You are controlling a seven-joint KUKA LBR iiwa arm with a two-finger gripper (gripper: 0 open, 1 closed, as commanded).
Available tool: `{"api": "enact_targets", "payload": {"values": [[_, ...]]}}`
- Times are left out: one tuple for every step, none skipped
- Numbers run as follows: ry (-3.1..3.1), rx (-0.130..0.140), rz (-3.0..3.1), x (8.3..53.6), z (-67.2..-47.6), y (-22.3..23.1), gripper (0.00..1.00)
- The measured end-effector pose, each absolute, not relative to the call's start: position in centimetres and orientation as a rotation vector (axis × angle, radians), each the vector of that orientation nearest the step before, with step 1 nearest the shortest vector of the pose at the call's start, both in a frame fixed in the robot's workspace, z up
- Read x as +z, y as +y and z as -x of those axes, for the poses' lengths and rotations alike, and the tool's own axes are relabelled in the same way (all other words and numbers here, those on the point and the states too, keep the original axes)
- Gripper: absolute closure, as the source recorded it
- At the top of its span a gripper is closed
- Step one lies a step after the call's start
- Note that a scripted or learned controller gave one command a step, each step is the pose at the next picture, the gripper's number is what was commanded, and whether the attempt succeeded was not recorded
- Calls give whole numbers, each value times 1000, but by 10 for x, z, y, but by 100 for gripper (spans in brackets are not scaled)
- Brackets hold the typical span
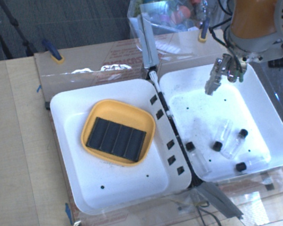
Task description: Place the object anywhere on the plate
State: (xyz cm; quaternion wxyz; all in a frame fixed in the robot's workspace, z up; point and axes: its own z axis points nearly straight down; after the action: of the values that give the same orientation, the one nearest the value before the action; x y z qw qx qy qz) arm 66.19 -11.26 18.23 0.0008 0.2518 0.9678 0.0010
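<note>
Clear plastic vials with black caps lie in the right white bin, toward its near side and below the jaws of the gripper, whose opening I cannot tell, while the yellow square plate sits in the left bin.

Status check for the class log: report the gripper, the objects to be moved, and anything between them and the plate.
Gripper high over right bin, nothing visibly held. Clear bottles lying in right bin. Yellow plate in left bin, carrying a dark ribbed slab. Bin divider between.
</note>
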Motion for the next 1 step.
{"api": "enact_targets", "payload": {"values": [[3114,3,-402,166,-660,-111,100]]}}
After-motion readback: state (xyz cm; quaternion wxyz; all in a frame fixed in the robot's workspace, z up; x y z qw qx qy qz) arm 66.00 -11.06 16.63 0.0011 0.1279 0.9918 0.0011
